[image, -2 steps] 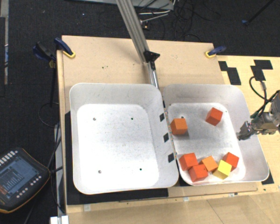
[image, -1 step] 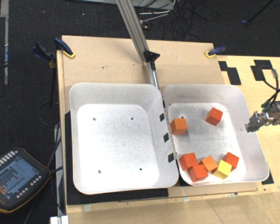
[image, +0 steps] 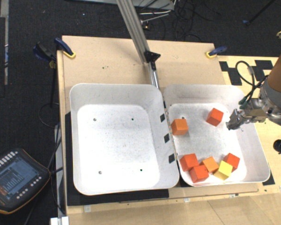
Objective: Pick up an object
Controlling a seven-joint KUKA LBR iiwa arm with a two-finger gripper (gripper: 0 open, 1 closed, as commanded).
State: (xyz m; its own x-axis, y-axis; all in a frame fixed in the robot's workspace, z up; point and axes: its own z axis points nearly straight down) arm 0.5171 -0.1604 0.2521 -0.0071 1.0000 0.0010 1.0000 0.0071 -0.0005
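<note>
The right bin [image: 253, 144] holds several small blocks. An orange-red cube [image: 215, 116] lies near its back, and an orange cube [image: 179, 126] sits by the left wall. At the front lie two red-orange cubes [image: 188, 161] [image: 199, 173], an orange block [image: 210, 164], a yellow block [image: 223, 170] and another red-orange cube [image: 232, 161]. My gripper [image: 235, 121] hangs over the right bin, just right of the orange-red cube and apart from it. Nothing shows between its fingers.
The left bin [image: 114, 137] sits beside the right one on the wooden bench. A metal pole [image: 133, 25] slants down from the top to the gap between the bins. Clamps [image: 65, 48] [image: 215, 52] mark the bench's back corners. A pendant [image: 11, 177] lies at lower left.
</note>
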